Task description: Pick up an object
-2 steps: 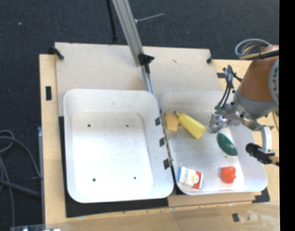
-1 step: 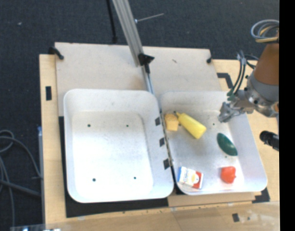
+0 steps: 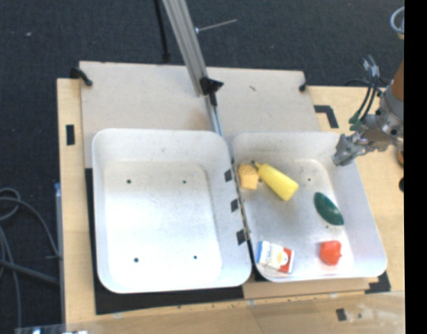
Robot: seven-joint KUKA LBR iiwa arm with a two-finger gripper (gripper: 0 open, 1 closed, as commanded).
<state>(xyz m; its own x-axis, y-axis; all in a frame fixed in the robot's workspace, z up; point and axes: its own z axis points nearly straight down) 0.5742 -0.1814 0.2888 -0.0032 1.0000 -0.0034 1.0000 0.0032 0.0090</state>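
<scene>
Right now your objects sit in the right bin (image 3: 352, 186): a yellow bottle (image 3: 277, 181) touching a tan block (image 3: 249, 177), a dark green piece (image 3: 328, 209), an orange-red piece (image 3: 330, 252) and a red-and-white carton (image 3: 275, 257). Your gripper (image 3: 344, 152) hovers at that bin's upper right rim; you cannot tell its opening. The left bin (image 3: 109, 186) lies beside it.

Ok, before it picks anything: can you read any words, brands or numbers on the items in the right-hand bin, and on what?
No text can be read anywhere.
Small red and white carton: carries printed blue marks on its white face, too small and blurred to read.
Yellow bottle, dark green object, red object: no lettering visible.
</scene>
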